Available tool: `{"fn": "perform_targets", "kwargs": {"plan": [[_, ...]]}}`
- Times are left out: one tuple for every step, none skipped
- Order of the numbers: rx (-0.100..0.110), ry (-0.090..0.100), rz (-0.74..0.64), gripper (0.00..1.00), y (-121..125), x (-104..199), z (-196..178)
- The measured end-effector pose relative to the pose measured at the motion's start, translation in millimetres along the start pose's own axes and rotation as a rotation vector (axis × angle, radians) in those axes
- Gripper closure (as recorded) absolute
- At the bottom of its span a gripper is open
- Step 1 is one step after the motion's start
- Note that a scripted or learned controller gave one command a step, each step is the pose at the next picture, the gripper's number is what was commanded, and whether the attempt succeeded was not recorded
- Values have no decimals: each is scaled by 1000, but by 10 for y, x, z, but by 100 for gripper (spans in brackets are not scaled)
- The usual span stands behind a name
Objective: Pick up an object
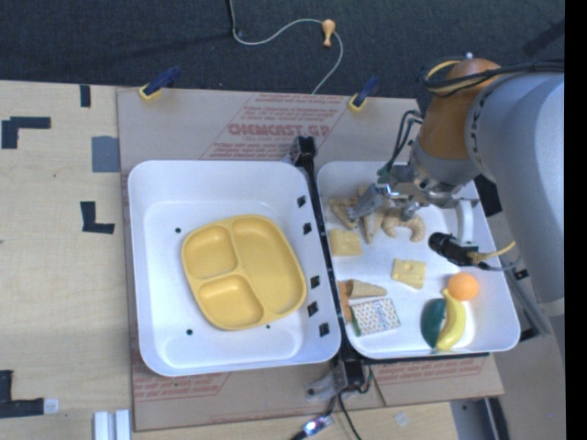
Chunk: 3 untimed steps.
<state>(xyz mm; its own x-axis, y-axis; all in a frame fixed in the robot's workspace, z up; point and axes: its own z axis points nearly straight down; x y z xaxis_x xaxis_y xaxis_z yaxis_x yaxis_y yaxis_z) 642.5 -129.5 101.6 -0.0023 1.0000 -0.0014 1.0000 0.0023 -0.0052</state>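
At the near edge of the bench, the right-hand bin [514, 337] holds most of the small objects. In its near right corner lies a banana [452, 326] against a green piece [432, 320], with an orange ball [464, 287] touching them on the far side. Toward the near left corner sits a patterned block [375, 315], with a tan wedge [363, 290] just behind it. A pale yellow cube [409, 272] rests near the middle, and a second pale block [346, 243] lies by the left wall. The left-hand bin [151, 246] carries a yellow divided plate [243, 269] near its centre.

Farther back in the right-hand bin, the gripper [378, 204] hangs low over a cluster of beige pieces [404, 225] near the far left part of that bin. Whether the pincer is spread or closed cannot be told here, since the metal parts blur into the pieces beneath. Nothing is plainly seen between its tips, so no hold can be claimed.

The step in hand looks like settling on one piece of the cluster. To do it well, the arm would best centre over a single piece that stands a little apart from its neighbours, come down straight, and close across its narrow side. The risk is nudging the crowded pieces together or catching only an edge, and the nearby left wall leaves little room for a sideways approach.
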Motion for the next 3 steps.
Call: {"fn": "perform_targets", "kwargs": {"plan": [[-12, -5, -1, 0, 34, -10, 105], [-19, -2, -1, 100, 58, 4, -31], [-10, 1, 1, 100, 101, -22, -660]]}}
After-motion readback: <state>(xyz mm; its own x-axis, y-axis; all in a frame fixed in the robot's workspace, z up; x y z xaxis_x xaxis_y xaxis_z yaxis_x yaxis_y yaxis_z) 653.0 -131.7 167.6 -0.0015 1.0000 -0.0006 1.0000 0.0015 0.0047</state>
